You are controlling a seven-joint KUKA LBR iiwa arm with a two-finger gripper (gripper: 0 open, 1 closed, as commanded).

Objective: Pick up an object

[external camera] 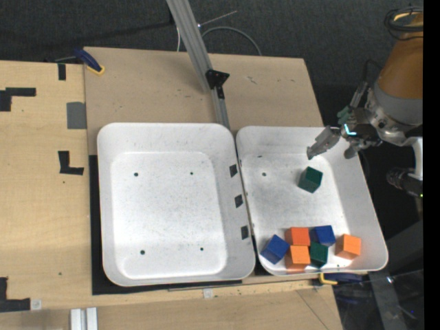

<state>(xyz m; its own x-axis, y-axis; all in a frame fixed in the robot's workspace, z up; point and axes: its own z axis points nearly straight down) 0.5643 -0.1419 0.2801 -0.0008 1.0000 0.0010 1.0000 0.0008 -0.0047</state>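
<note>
Wooden bench (41, 184) with my two white bins side by side, dark floor behind. My gripper (335, 144) hangs over the top right corner of the right bin (275, 143), fingers spread open, nothing between them. A dark green cube (311, 179) sits just below it, apart from the orange, blue and green cubes (309, 245) clustered along the near edge.

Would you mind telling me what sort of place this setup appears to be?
Most likely a robotics lab workbench set up for grasping trials. A plywood bench holds two shallow white bins, the right one containing small coloured blocks, and the gripper of a robot arm hangs over that bin.
</note>
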